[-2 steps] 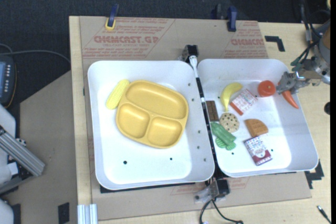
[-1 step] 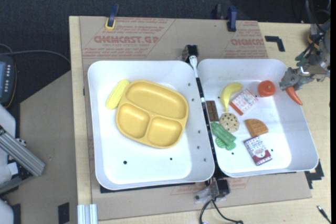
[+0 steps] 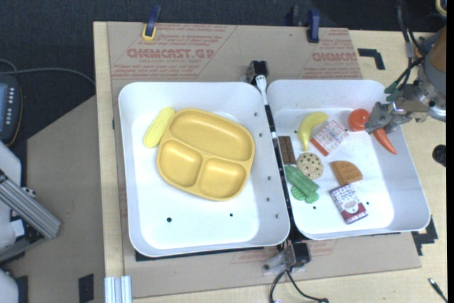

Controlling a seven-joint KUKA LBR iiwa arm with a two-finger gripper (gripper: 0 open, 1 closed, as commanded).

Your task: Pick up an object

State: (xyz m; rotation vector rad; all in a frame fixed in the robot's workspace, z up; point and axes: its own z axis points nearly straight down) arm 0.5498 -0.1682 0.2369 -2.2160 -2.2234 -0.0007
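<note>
Camera view: gripper (image 3: pixel 386 117) sits at the right bin's (image 3: pixel 397 220) 2 o'clock edge, over the tomato (image 3: pixel 358 119) and carrot (image 3: pixel 386 140); whether it is open or holding anything cannot be told. Crowding that bin: banana (image 3: pixel 310 128), cookie (image 3: pixel 309 164), bread slice (image 3: pixel 346 171), green pepper (image 3: pixel 302 185), two red packets. Left bin (image 3: pixel 142 223) holds a yellow divided tray (image 3: pixel 206 152), corn cob (image 3: pixel 158 126) touching at its 10 o'clock.

At three o'clock, a grey metal hand (image 3: pixel 386 113) with blocky, angular parts is seen, joined to a pale rounded wrist. Dark cables are looped above it, and an orange band is glimpsed.
</note>
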